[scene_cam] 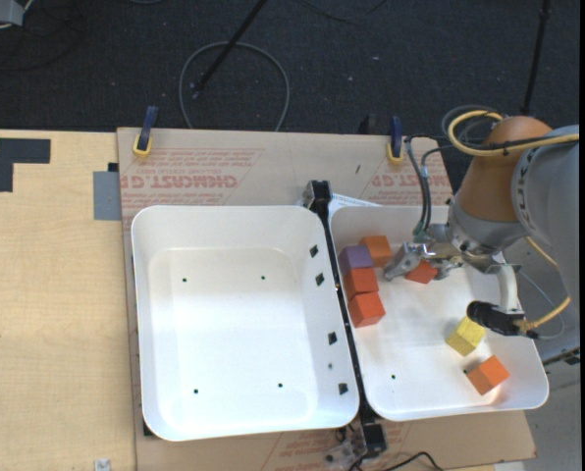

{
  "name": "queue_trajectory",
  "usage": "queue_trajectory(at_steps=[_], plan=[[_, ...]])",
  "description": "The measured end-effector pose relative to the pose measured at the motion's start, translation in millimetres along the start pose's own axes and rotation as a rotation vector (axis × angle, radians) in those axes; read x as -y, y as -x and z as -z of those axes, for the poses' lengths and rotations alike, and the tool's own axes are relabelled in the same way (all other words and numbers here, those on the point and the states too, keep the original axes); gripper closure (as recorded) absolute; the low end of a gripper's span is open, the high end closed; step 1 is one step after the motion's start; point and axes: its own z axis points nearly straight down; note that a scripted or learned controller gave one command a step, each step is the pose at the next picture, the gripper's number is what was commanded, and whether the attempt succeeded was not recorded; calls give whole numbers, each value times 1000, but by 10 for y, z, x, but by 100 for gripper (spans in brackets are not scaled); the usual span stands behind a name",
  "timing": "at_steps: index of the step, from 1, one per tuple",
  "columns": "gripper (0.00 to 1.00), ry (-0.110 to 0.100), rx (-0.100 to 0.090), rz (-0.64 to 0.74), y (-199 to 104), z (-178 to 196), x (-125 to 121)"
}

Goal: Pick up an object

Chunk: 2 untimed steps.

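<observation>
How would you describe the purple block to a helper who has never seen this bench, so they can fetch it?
Find the right bin. Along its left wall, beside the divider, blocks sit clustered. The purple block is the cluster's only non-orange piece, left of one orange block and above two more.

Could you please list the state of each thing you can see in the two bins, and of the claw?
claw: low in the right bin, beside a red block
red block: lying at the claw's tip, grip unclear
purple block: resting by the divider
orange blocks: resting in a cluster near the divider
yellow block: resting, apart
orange block: resting near the right bin's front rim
</observation>
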Motion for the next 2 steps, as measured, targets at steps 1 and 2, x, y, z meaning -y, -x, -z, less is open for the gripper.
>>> queue_trajectory(at_steps=[1,2], plan=[[100,2,0,-3,16,117,1],[100,8,-1,3,-802,1291,122]])
